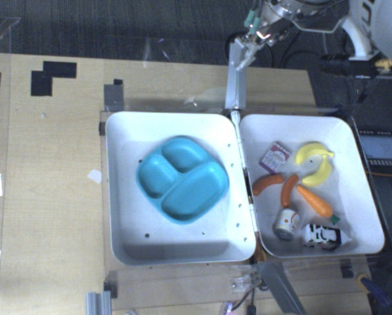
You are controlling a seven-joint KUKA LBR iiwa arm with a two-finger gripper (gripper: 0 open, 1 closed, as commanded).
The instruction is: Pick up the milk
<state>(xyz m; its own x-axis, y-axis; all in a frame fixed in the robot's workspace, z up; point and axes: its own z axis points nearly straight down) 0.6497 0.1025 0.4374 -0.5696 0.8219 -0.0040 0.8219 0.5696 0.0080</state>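
The milk [322, 235] is a small carton with black and white cow patches. It lies on its side in the front right corner of the right bin [360, 176]. My gripper [246, 44] hangs high above the bench, behind the back edge of the bins and over the gap between them. It is far from the milk and nothing shows between its fingers.
The right bin also holds a small white cup [286, 223] just left of the milk, a carrot [314, 202], two sausages [289, 189], a banana [314, 161] and a pink packet [274, 156]. A blue divided plate [182, 179] lies in the left bin [123, 209].
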